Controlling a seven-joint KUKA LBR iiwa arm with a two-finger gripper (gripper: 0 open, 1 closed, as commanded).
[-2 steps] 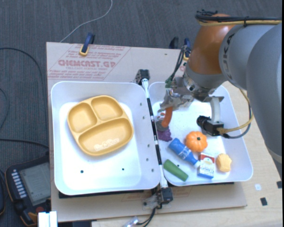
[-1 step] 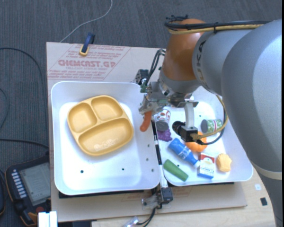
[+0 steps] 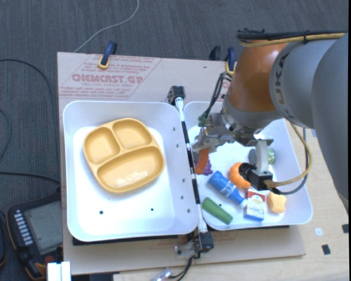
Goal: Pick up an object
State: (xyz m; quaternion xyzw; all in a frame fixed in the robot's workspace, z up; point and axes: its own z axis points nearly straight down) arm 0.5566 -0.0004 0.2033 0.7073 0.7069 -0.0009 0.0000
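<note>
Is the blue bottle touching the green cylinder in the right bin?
Apart. The camera view shows a strip of white bin floor between the blue bottle and the green cylinder below it in the right bin.

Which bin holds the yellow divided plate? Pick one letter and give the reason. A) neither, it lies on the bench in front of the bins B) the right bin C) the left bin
C: the yellow divided plate lies flat inside the left bin, while the right bin holds the small items such as the green piece and the blue cylinder.
</note>
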